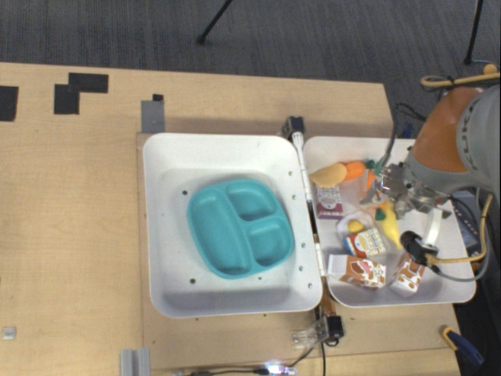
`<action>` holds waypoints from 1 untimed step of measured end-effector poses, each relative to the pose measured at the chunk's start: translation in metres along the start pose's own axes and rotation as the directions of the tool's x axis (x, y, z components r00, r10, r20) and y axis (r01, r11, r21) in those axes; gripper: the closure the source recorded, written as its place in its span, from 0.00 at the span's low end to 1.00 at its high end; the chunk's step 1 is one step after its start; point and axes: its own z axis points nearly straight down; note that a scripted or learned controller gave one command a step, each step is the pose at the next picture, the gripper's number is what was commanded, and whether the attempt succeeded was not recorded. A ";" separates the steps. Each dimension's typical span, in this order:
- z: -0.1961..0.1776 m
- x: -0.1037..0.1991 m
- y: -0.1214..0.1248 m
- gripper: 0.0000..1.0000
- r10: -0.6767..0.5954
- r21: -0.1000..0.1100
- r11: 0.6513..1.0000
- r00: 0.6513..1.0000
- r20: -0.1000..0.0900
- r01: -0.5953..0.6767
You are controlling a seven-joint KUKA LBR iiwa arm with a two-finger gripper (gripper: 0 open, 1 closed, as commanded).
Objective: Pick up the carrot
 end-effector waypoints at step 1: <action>-0.090 0.112 0.037 1.00 -0.182 0.000 0.983 0.983 -0.004 0.182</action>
